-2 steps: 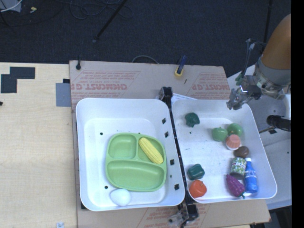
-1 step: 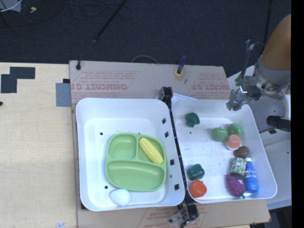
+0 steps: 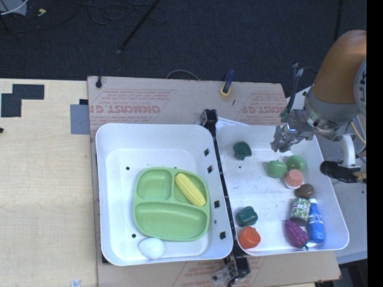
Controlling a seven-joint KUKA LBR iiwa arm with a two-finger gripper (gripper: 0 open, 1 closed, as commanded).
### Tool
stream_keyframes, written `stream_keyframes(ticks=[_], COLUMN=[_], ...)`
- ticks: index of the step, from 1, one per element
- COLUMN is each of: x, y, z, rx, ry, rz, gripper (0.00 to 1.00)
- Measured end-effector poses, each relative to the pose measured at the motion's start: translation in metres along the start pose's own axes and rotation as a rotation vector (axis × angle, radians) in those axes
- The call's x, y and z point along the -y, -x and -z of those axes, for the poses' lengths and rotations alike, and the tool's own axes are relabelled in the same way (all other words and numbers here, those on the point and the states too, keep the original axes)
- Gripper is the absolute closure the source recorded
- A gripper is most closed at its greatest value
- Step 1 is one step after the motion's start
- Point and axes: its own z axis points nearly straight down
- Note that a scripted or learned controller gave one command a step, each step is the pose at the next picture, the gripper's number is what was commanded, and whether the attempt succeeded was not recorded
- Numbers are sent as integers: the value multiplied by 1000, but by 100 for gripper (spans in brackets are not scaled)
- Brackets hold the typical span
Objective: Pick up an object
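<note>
toys lie in the right bin (image 3: 263, 133); fingers (image 3: 282, 137) hover above them, their opening impossible to tell.

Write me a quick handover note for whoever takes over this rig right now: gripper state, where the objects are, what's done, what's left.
Gripper: hovering above the right bin, near its far right side; nothing seen between its fingers.
Right bin: dark green piece, light green pieces and, pink piece, brown piece, small can, blue bottle, purple piece, green pepper, orange-red piece.
Left bin: green divided tray carrying corn; white egg beside it.
Done: no pick yet.
Left: grasp and lift one object.
</note>
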Motion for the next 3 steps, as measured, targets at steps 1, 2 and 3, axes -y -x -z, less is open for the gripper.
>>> stream_keyframes(ticks=[1,2,3], x=[20,37,45], y=[-43,-87,-111], z=[-7,11,15], rx=[0,-1,1], ry=[0,3,1], rz=[0,1,0], gripper=[100,100,100])
